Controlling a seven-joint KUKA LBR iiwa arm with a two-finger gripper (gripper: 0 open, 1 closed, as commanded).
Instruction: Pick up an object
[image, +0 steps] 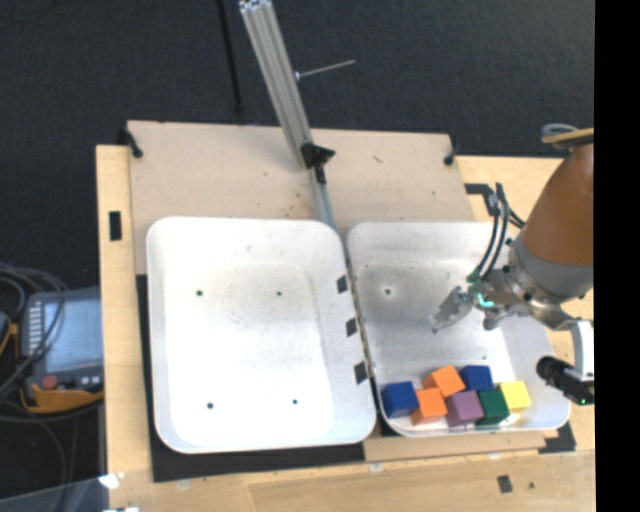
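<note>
Your gripper (462, 303) hangs over the right bin (400, 250); can't tell its state from here. The blocks (458, 394) sit below and just right of it, w/ bare bin floor between, bunched along the near rim: blue, orange, purple, green, yellow. No clear long axis. The left bin (170, 300) lies well off to its left.
</note>
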